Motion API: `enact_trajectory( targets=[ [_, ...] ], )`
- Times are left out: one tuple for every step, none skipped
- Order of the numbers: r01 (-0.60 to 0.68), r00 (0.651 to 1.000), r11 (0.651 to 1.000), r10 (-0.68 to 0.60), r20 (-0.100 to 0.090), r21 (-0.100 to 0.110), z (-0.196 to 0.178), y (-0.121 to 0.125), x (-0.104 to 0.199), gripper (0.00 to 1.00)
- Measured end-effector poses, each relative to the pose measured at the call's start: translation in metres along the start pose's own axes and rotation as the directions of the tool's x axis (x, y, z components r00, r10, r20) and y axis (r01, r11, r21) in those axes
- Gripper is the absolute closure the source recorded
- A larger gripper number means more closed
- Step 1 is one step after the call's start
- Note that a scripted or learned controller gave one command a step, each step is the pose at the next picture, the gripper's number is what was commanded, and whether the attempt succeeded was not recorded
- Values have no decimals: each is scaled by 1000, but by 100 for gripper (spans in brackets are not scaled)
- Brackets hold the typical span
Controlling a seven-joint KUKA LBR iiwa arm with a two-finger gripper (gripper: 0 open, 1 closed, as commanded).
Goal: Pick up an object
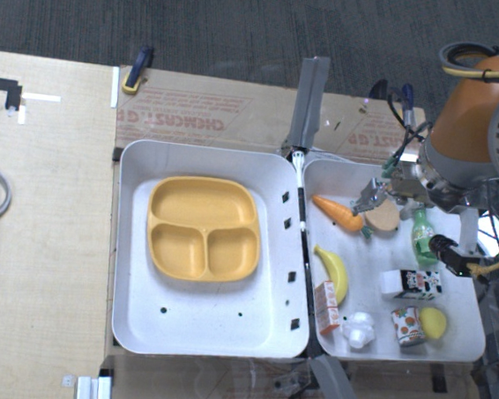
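Note:
My gripper point(375, 199) hangs low over the back of the right bin point(460, 349), reaching in from the right. Directly beneath and beside it lies a tan round disc point(384, 220). An orange carrot point(338, 213) lies just left of the gripper, its thick end close to the disc. A green bottle point(423, 239) lies to the right of the disc. Further forward in the same bin are a yellow banana point(334, 271), a small black-and-white carton point(413, 283), a red-and-white can point(406, 327), a lemon point(433, 322), a white crumpled item point(358, 330) and a red packet point(326, 305).
The left bin point(127, 314) holds a yellow divided plate point(203, 228). A grey divider post point(308, 103) rises between the bins at the back. Cables and the arm's orange band point(471, 111) crowd the right bin's back right corner.

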State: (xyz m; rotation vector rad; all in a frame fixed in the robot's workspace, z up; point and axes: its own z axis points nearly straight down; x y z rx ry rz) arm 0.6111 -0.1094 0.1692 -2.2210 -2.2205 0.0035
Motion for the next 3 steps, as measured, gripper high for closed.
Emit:
enact_trajectory(
  targets=[
    [218,976,976,-218,0,-1,78,4,7,0],
    [215,977,977,-215,0,-1,69,4,5,100],
    [231,973,973,-231,1,-3,-59,46,74,100]
  ],
)
